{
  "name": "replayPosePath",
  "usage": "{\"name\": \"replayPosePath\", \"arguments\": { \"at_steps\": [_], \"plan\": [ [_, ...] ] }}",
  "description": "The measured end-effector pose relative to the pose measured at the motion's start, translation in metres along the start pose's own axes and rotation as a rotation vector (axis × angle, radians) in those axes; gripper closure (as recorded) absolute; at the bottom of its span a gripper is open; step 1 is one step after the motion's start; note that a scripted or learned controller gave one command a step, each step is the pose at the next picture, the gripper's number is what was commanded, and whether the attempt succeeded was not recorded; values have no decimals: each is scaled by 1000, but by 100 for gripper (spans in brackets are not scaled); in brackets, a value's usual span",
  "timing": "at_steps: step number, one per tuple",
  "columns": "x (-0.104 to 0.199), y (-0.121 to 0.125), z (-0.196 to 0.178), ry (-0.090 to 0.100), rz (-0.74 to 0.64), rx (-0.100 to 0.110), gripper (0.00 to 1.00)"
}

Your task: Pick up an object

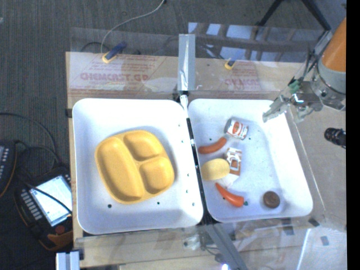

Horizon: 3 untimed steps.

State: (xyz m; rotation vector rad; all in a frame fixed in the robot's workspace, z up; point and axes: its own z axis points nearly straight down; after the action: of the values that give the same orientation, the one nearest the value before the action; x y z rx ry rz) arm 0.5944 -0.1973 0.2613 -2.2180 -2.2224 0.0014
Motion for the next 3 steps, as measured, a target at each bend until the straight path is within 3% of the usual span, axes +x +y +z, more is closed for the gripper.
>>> {"name": "replayPosePath", "arguments": {
  "at_steps": [1,2,3],
  "plan": [
    [54,55,115,-1,0,1,0],
    [50,44,167,-1,0,-1,0],
    [50,44,158,-1,0,-1,100]
  ]
}}
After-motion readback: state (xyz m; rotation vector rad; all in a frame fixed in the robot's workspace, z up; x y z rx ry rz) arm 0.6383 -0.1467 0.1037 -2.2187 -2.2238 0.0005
